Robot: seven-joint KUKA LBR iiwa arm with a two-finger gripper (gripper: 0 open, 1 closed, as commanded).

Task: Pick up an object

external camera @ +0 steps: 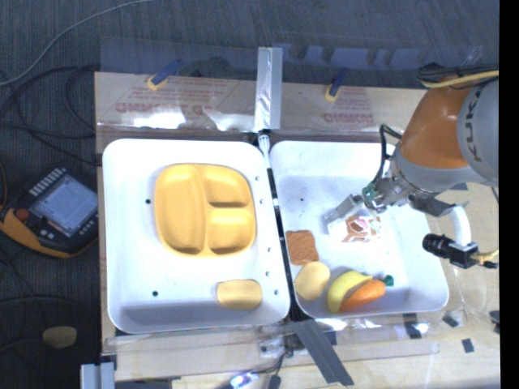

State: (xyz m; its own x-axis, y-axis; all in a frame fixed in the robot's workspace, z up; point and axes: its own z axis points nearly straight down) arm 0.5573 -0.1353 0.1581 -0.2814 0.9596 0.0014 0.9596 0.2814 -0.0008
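- Gripper point(339, 214) hangs low over the right bin point(422, 298), reaching in from the right; its grey fingers point left and I cannot tell whether they are spread or pressed together.
- Packet point(359, 228), white with red and orange print, lies flat on the bin floor just beside the fingers, on their near side; nothing shows between them.
- Along the near wall of the right bin: a brown cracker point(302, 246) by the divider, a pale round point(312, 279), a yellow fruit point(346, 288) and a carrot point(365, 292), the last three touching in a row.
- In the left bin point(122, 298): a yellow tray point(204, 208) with three compartments, and a tan block point(239, 293) near the front wall.
- Pendant point(50, 212), orange-edged with a screen, lies on the floor left of the bench.
- Red print on the clear sheet point(174, 104) behind the bins is too blurred to read.
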